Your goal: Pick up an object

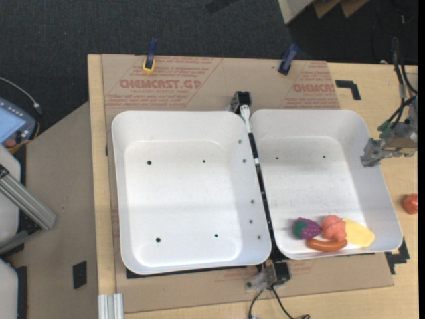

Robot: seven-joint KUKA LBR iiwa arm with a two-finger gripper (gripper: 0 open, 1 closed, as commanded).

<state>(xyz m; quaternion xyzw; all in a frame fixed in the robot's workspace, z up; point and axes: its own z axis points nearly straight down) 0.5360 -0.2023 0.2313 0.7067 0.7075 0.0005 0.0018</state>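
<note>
The pick has not begun; this is the approach step. The tool [373, 153] sits at about three o'clock in the camera view, a small grey metal piece at the outer rim of the right-hand shallow white plastic bin [312, 178], with cables trailing up and to the right of it. It is too small and blurred to tell whether it stands open or closed, and nothing can be seen held in it.

The things to choose from lie huddled in that same bin's near corner, at roughly five o'clock from the bin's middle. There is a small purple knobbly toy like a grape bunch [306, 228], a pink-orange lumpy toy [334, 226] just beside it toward three o'clock, a flat yellow piece [359, 234] touching the pink one on its far side, and a long orange-red sausage-shaped toy [326, 244] lying along the six o'clock edge of the group. They crowd together, some touching. The left-hand shallow white bin [182, 191] carries nothing to grasp. A small orange-red object [410, 204] rests on the wooden desk [99, 178] outside the bins.

My judgement: the next move calls for carrying the tool toward six o'clock over the cluster, then lowering onto one piece. The purple toy at the nine o'clock end looks the most free-standing; the bin wall close by leaves little room for the others
</note>
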